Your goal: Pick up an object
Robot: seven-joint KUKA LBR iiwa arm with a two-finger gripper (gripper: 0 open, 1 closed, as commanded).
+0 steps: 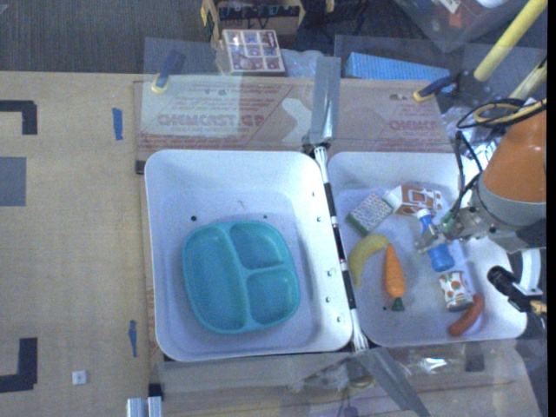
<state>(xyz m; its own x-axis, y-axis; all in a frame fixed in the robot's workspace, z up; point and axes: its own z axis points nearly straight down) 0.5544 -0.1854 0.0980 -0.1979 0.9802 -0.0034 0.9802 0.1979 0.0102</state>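
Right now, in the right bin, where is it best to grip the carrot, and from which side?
Grip the carrot across its thick orange upper half, coming straight down from above. It lies flat, lengthwise up and down the view, so the fingers should close from its left and right. The banana lies close on its left, leaving little room there.

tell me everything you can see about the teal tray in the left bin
The teal tray is a rounded-corner divided plate, seemingly smooth plastic, with three compartments: one long one on its left side and two smaller ones on its right. All three look bare. It lies flat and right side up on the floor of the left bin, turned slightly askew, toward the bin's near side. Nothing but the bin floor touches it.
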